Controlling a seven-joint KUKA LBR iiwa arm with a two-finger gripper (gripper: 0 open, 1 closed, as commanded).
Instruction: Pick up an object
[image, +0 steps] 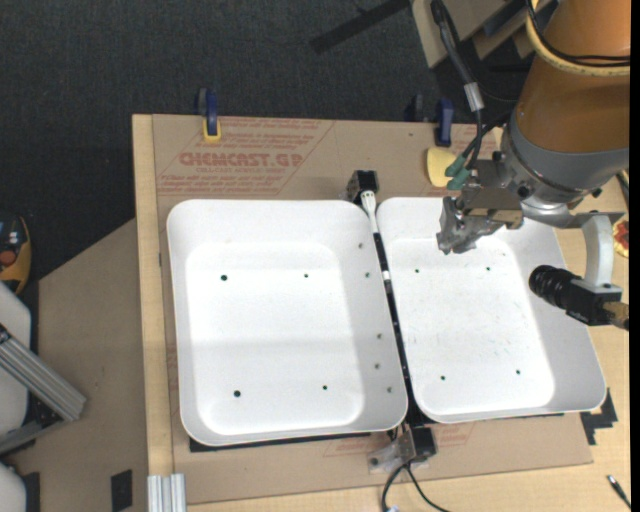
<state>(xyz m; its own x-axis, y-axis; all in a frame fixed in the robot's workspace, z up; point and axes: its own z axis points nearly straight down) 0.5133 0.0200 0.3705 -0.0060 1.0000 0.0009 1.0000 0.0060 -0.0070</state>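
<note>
My gripper (458, 238) hangs over the far left part of the right white bin (560, 395), close to its back rim. Its tip points down at the bin floor. The grey wrist and orange band rise from it toward the upper right. A small pale yellow object (437, 166) lies on the cardboard behind the right bin, just beyond the gripper. The left white bin (200, 400) lies well left of the gripper.
Both bins rest side by side on a brown cardboard sheet (250, 160), joined by a black strip (385, 290). Blue clamps (208, 103) (444, 122) hold the sheet's back edge. Metal framing (35, 375) stands at the left.
</note>
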